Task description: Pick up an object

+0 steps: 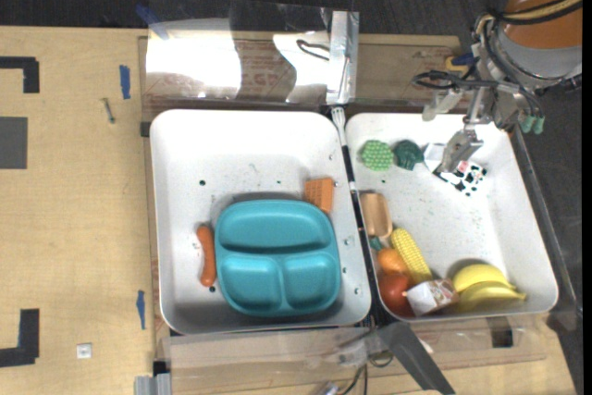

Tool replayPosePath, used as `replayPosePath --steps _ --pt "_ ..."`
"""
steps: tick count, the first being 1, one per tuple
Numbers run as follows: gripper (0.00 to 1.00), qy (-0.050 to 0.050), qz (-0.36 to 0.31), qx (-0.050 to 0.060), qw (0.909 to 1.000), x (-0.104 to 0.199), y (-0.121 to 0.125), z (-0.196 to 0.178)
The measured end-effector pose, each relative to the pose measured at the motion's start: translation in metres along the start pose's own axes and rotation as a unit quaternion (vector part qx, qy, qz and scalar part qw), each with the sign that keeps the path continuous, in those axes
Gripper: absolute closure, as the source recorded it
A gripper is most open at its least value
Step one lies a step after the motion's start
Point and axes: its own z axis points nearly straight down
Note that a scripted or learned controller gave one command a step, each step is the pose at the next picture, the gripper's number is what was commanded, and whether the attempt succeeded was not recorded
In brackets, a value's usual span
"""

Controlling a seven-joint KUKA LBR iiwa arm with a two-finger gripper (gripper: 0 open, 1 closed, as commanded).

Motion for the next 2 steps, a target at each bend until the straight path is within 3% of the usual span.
replayPosePath --steps 1,2 --pt "0.0 0.006 0.006 -0.001 1.0 0.019 -0.052 0.129" --pt "0.0 0.002 -0.183 -0.001 0.9831 0.013 -0.099 0.177"
